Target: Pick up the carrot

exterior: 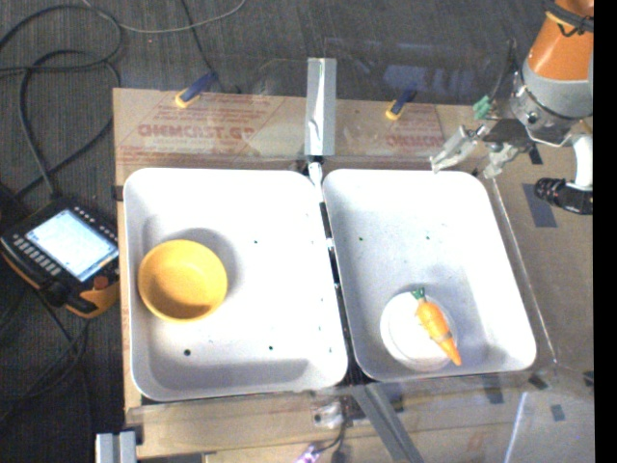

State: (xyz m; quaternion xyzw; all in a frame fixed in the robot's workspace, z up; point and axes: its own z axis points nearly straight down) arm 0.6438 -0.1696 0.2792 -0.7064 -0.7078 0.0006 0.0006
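Nearest the lens, along the bottom edge: grey metal frame pieces [371, 422] below the two bins. Just above, inside the right shallow white plastic bin [482, 258], near its front right corner: small orange carrot with a green top [436, 328], lying aslant on a round white plate [415, 334], green end toward the bin's middle, tip toward the front wall. Inside the left shallow white plastic bin [270, 297], against its left side: round yellow bowl [183, 278], upright. Both bins side by side on a brown cardboard-covered desk [222, 128], touching along a dark seam. Red printing on the cardboard behind the left bin, faded and too blurred to read. Two yellow-and-blue clamps [196, 90] at the desk's back edge. On the floor to the left, an orange-and-black handheld control pendant with a lit screen [63, 254], black cables trailing from it. At upper right, grey arm with orange band, jaws [472, 152] spread apart, pinching nothing, hanging over the right bin's back rim, well apart from the carrot.
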